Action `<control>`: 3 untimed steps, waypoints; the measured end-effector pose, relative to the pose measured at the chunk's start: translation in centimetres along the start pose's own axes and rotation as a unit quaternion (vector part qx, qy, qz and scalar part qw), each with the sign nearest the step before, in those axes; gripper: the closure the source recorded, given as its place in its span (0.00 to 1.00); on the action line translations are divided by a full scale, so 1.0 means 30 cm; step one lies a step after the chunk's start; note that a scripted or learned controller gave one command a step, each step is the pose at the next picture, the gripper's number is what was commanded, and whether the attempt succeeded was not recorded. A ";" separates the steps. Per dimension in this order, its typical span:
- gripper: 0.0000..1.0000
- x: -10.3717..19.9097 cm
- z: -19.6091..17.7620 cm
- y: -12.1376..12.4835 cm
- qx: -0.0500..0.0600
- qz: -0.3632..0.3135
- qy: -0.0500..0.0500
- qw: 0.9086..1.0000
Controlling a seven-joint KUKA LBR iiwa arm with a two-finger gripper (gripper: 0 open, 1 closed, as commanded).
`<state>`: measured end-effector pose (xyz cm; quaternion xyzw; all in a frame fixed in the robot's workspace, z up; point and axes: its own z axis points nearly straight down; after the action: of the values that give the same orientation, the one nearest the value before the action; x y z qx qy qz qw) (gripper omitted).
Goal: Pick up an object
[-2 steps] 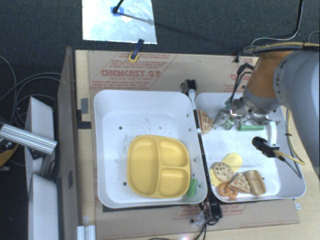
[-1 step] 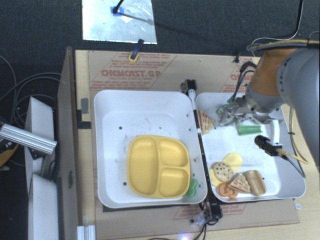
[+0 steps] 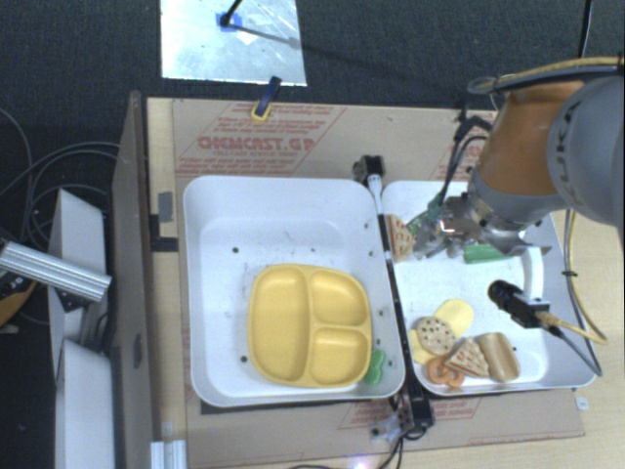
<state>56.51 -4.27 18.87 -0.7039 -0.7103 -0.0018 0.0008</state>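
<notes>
Toy food pieces (image 3: 467, 353) cluster at the near end of my shallow white right-hand bin (image 3: 557, 384), while my jaws (image 3: 439, 231) hang over its far left corner, grip state untellable

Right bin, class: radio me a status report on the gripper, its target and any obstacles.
Gripper low over right bin, upper-left corner. Pizza slice toy beside it, against the bin wall. Green piece close by. Food toy pile apart, near front.

A yellow divided plate (image 3: 310, 324) lies in the left bin (image 3: 215, 213); the arm (image 3: 547, 145) reaches over the right bin (image 3: 562, 360).
</notes>
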 end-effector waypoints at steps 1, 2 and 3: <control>1.00 0.099 -0.228 -0.185 0.000 0.001 -0.001 1.000; 1.00 0.175 -0.201 -0.173 0.000 0.001 -0.001 1.000; 1.00 -0.025 -0.181 -0.144 0.000 0.007 -0.003 1.000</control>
<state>52.19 -5.07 24.30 -0.7086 -0.7056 0.0001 -0.0014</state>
